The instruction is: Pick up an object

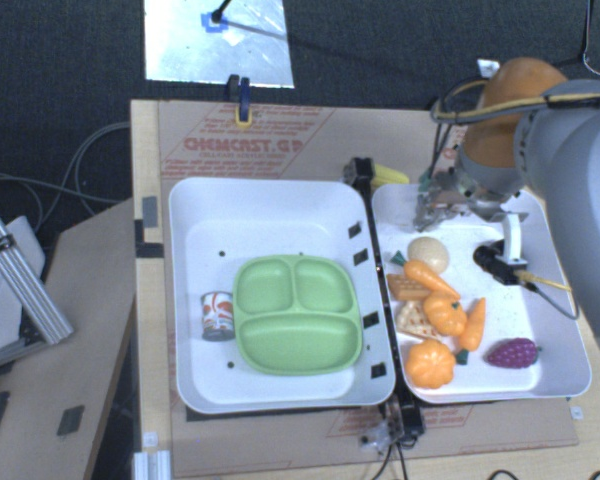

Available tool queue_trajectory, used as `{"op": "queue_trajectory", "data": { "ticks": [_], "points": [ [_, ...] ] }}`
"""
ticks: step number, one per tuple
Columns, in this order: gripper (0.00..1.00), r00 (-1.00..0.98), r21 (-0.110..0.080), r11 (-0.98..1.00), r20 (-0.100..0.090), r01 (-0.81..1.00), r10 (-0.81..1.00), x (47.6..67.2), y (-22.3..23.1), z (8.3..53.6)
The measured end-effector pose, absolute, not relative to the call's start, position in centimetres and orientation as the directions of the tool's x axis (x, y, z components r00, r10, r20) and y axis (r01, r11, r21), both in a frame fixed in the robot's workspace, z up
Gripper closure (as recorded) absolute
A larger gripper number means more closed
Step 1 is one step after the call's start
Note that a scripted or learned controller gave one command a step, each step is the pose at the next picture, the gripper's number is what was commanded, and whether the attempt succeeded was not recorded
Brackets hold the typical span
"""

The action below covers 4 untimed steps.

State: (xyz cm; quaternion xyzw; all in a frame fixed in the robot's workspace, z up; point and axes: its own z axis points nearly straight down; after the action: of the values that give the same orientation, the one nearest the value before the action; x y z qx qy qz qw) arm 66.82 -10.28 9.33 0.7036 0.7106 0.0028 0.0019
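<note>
Both white bins (280,198) look like smooth moulded plastic with a soft sheen. In the left bin, the green divided plate (298,314) is matt plastic, and the small can (217,316) beside it has a paper-like printed label and a dull metal rim. At the right, the toy foods look like glossy plastic: the orange carrot (430,278), the small pumpkin (429,364) and the bumpy purple grapes (512,352). The tabletop (270,143) is brownish, matt board with red print. At the upper left, a metal sheet (218,30) shines dully. The arm's shell (580,168) is smooth grey, its orange band (510,108) glossy.
</note>
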Motion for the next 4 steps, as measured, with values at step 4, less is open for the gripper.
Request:
{"op": "queue_trajectory", "data": {
  "ticks": [4],
  "points": [
    [1.00,-0.009,-0.007,0.009,0.002,1.000,1.000,64.3,-6.3,21.0]
  ]
}}
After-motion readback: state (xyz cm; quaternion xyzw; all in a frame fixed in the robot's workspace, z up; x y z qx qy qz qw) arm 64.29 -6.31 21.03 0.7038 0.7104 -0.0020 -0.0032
